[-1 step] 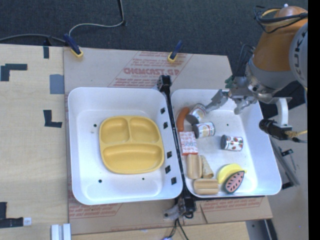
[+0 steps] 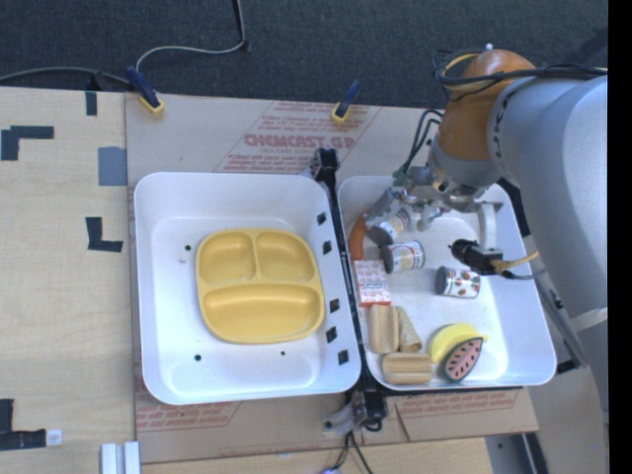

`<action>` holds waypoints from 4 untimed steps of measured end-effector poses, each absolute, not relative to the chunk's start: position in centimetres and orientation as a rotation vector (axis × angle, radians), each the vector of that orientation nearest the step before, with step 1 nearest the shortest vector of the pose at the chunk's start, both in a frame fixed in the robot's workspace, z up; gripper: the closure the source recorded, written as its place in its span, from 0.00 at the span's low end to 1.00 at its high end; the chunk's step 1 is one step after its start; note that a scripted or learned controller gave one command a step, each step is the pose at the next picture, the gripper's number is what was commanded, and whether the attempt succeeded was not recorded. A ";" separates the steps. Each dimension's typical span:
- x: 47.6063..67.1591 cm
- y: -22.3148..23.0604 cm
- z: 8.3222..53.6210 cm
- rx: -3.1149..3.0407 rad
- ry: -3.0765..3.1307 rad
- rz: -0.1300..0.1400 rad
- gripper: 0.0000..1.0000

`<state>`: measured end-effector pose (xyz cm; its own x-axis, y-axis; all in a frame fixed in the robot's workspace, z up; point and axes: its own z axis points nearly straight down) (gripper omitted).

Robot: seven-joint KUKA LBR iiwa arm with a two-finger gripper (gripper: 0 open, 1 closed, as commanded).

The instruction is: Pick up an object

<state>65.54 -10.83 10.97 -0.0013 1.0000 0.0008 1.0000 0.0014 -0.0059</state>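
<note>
Over the right bin (image 2: 523, 363), gripper (image 2: 410, 205) is lowered near small can (image 2: 403, 257); jaws' state cannot be told; closing needed next.

Red "CHEMCAST" lettering marks the brown board (image 2: 286, 138).

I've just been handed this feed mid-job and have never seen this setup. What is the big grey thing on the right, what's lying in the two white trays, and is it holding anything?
The grey shape is a robot arm with an orange band, reaching in from the right. One fixed camera looks down at a slant. Its gripper hangs low over the back of the right bin, among small items; whether it grips anything cannot be told. That bin holds small cans, a red-and-white packet, bread-like toy pieces, and a watermelon slice toy. The left bin holds a yellow divided plate.
</note>
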 end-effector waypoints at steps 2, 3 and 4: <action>62.0 -13.1 9.5 -2.220 -2.222 0.003 1.00; 62.1 -13.0 9.6 -2.222 -2.226 -0.001 0.00; 59.4 -13.5 8.7 -2.224 -2.228 -0.004 0.00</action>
